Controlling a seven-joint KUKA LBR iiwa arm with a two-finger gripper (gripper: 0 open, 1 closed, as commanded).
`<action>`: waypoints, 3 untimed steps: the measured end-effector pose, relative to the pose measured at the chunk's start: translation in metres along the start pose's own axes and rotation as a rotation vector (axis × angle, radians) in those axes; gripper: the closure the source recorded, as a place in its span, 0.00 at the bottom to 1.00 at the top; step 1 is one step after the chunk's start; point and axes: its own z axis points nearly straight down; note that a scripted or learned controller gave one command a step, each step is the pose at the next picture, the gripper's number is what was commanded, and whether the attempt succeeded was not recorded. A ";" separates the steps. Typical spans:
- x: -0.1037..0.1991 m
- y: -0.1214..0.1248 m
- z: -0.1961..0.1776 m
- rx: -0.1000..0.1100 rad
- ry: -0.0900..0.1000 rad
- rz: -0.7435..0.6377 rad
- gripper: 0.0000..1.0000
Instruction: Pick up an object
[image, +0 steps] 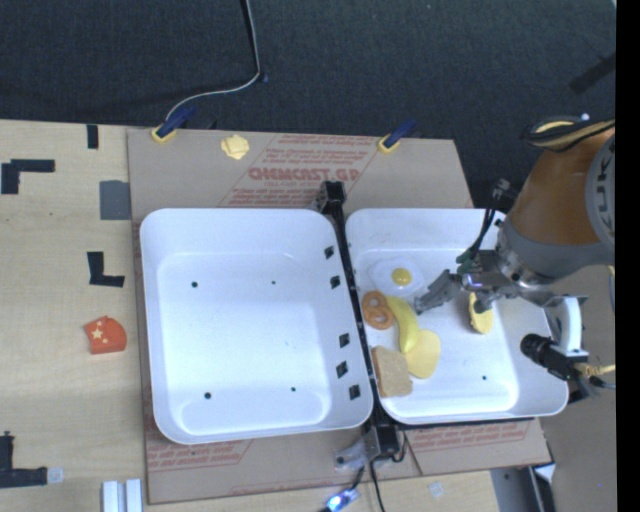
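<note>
White and shallow, the right bin (505, 395) holds, from near to far, a bread slice (392, 372), a yellow chip (422, 353), a banana (402, 313), a pretzel (378, 310) and an egg (401, 277), while the gripper (476, 292), jaws spread, hovers beside a small yellow piece (481, 315); the left bin (160, 235) lies alongside.
</note>
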 end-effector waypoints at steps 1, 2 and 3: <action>0.012 0.059 0.118 -0.007 -0.003 0.003 0.00; 0.012 0.058 0.103 -0.006 -0.001 0.004 1.00; 0.088 0.025 0.010 -0.005 0.000 0.000 1.00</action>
